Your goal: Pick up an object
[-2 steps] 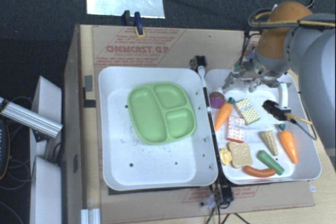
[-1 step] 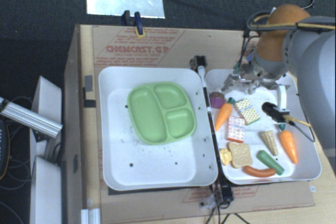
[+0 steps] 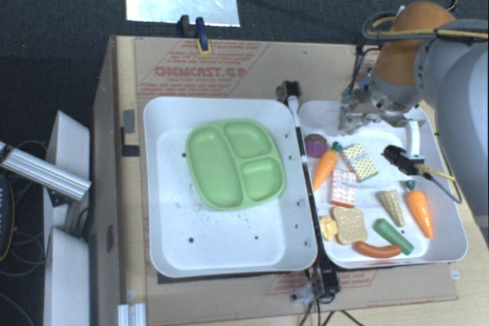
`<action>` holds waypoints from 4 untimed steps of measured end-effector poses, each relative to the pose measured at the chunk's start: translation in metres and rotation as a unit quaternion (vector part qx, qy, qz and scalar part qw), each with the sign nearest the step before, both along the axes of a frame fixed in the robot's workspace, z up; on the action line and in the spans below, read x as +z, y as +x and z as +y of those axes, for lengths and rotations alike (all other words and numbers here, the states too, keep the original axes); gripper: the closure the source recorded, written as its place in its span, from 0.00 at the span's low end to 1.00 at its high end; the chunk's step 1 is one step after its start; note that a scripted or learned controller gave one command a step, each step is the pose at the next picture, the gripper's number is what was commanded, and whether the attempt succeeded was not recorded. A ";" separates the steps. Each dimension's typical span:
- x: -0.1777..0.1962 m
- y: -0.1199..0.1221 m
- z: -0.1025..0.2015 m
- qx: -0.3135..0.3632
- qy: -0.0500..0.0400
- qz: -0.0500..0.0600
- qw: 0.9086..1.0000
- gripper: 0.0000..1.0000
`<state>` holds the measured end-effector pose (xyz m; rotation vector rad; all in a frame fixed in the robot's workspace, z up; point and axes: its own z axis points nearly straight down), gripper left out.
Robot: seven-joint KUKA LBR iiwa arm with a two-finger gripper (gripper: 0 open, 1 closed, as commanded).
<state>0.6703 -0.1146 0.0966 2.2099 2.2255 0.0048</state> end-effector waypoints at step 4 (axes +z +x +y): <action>0.000 0.000 0.006 0.000 0.000 0.000 1.000 0.00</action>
